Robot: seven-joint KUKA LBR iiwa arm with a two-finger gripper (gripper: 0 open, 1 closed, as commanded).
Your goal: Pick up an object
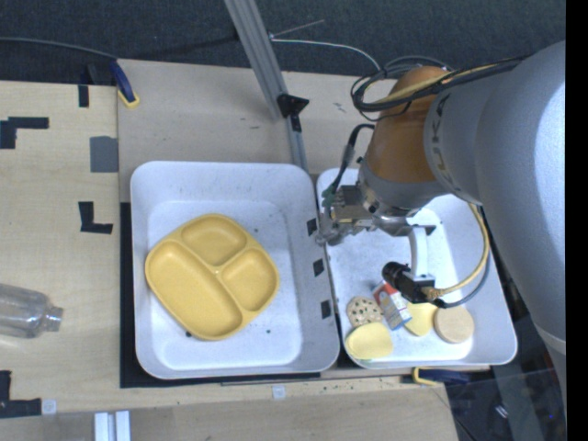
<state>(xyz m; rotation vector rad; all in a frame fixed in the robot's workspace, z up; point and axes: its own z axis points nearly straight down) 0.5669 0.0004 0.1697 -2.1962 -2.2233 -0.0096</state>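
Note:
My gripper [333,224] hangs low over the upper left part of the right bin [478,246], close to the wall between the two bins. Below it, along that bin's front edge, lie a chocolate-chip cookie [363,310], a pale yellow oval piece [369,342], a second yellow piece [422,319], a tan round disc [453,325] and a small grey and red item [394,307]. None of them touches the gripper. A yellow divided plate [211,274] lies in the left bin [161,186].
The grey arm with its orange band [404,136] covers the upper right of the right bin. A clear plastic bottle [23,312] lies on the bench at far left. A slanted metal pole [262,49] rises behind the bins.

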